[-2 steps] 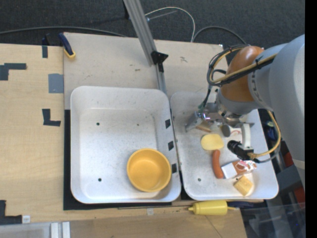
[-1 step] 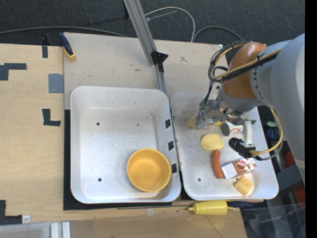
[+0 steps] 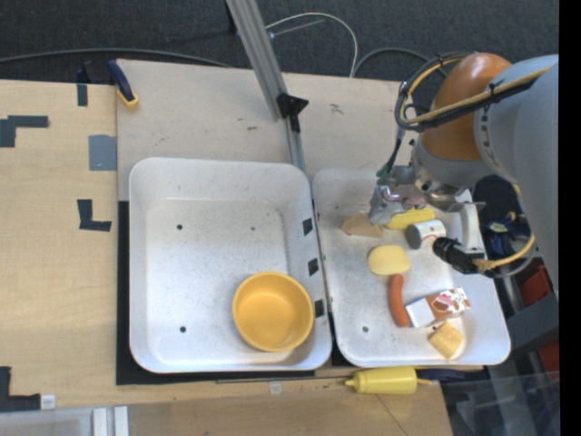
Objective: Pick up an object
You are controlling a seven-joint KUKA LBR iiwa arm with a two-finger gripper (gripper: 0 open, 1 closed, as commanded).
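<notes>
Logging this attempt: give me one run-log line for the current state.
arm: over right white bin | tool: low by tan wooden block | grasp: unconfirmed | left bin: round yellow plastic bowl

gripper (image 3: 392, 198): fingers too blurred and small to read, open or closed unclear
arm (image 3: 508, 107): cut off by right edge of frame
right bin (image 3: 363, 334): far right corner hidden under arm
yellow item (image 3: 410, 218): by bin's far edge, partly covered by gripper, type unclear
</notes>
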